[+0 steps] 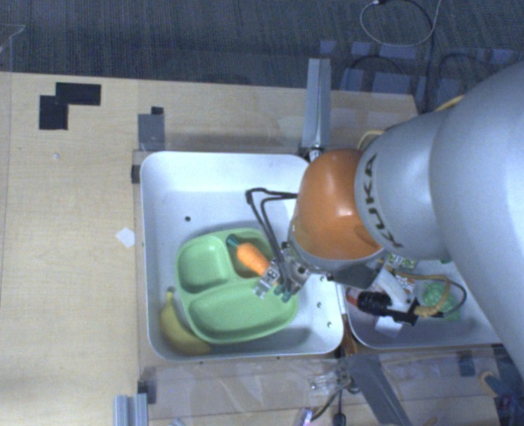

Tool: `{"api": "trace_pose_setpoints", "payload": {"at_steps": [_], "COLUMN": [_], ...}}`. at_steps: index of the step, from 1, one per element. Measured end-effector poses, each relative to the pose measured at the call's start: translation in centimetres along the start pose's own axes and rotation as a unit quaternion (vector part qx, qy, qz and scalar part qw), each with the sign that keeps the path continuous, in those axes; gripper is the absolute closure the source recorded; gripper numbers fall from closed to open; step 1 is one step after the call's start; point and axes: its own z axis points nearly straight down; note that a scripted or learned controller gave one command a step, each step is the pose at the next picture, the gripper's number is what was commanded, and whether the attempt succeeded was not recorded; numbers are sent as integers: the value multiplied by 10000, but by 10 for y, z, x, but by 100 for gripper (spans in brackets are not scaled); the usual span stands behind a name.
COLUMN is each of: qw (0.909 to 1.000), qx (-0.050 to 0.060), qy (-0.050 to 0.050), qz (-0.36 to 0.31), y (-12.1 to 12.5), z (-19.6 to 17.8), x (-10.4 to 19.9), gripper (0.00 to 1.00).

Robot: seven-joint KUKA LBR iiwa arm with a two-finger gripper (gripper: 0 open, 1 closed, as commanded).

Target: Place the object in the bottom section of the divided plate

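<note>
- I read this as the placing step: my gripper [273, 280] hangs low over the right side of the green divided plate [231, 313], which sits in the left white bin [164, 202].
- The orange object, carrot-like [250, 258], lies in the plate's upper right compartment, just up-left of the gripper tip and seemingly touching it or very near.
- I cannot tell whether the fingers are open or closed; the tip is a small blur of metal, and nothing shows plainly between them. So I will not claim a grasp.
- The large bottom section of the plate looks bare, so I judge the task not yet done.
- Next move, as I see it: secure the orange object, lift it over the dividing ridge, and bring it down toward the wide lower compartment without tipping the plate.
- A yellow thing, perhaps a banana [175, 331], lies tucked against the plate's lower left rim, partly under it.
- The arm's orange band [329, 207] and grey body cover most of the right bin [440, 331]; I see some cabling and a green patch there, nothing I can name.
</note>
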Motion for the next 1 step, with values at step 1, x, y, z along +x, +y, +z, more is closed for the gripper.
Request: {"api": "trace_pose_setpoints", "payload": {"at_steps": [1], "qw": [9993], "qx": [97], "qy": [34], "qz": [-353], "y": [17], "z": [-18], "x": [19], "gripper": [100]}}
